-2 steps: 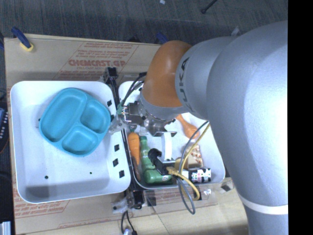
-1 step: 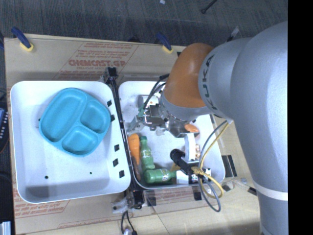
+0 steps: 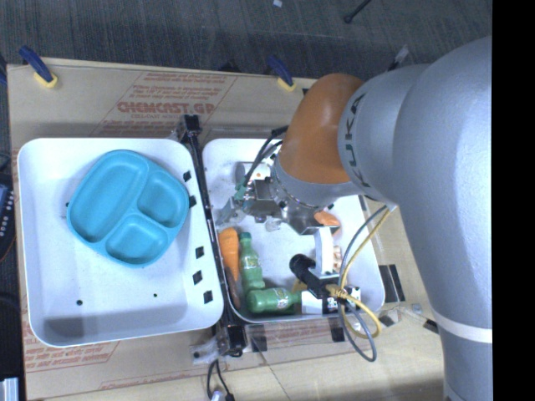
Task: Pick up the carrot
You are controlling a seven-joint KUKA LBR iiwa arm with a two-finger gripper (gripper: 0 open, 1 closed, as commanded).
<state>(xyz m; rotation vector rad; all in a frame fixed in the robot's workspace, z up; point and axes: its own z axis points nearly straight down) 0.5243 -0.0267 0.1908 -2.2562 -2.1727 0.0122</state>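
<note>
Reaching in from the right of the frame, the grey arm [image 3: 435, 182] covers much of the right bin [image 3: 219, 159], its orange band [image 3: 322, 128] sitting over the bin's upper middle. The claw [image 3: 251, 195] hangs below the band at the bin's centre left; whether it is spread or closed, or has hold of anything, I cannot tell.

The carrot [image 3: 227, 253] lies in the right bin against its left wall, lower left of the claw and near it. Just beside the carrot, on its right, stands a green bottle [image 3: 249, 261], and a second green bottle [image 3: 272, 300] lies across the bin's lower edge. A small orange and white item [image 3: 327, 220] peeks out under the wrist.

The left bin [image 3: 50, 307] holds a blue divided plate [image 3: 128, 207] in its upper half. Both bins rest on the bench [image 3: 150, 98].
</note>
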